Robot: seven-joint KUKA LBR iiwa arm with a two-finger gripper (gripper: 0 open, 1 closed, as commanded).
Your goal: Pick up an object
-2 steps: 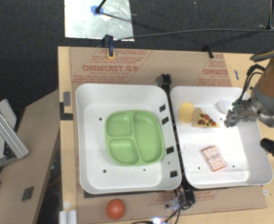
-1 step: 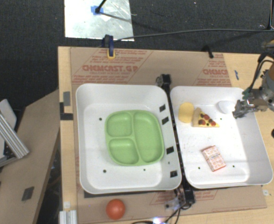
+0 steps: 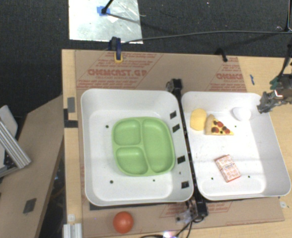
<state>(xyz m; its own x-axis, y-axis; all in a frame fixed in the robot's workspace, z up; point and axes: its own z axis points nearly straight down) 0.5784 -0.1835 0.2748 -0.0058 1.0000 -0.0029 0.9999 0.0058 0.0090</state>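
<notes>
Approach stage: the gripper point(image 3: 266, 103) hangs over the right bin's point(image 3: 272, 148) far edge, its state too blurred to tell, nothing visibly held, and next it must descend on the nearby white object point(image 3: 241, 113).

Two white bins sit side by side on the desk point(image 3: 151, 66). The left bin point(image 3: 94, 133) holds a green divided plate point(image 3: 143, 146). The right bin point(image 3: 270, 148) holds a yellow lump point(image 3: 198, 119) touching a pizza slice point(image 3: 218, 127), a white object point(image 3: 241, 113) and a pink packet point(image 3: 227, 167). The end effector point(image 3: 265, 104) hangs over that bin's far right rim. An orange ball point(image 3: 122, 221) lies in front of the left bin.
</notes>
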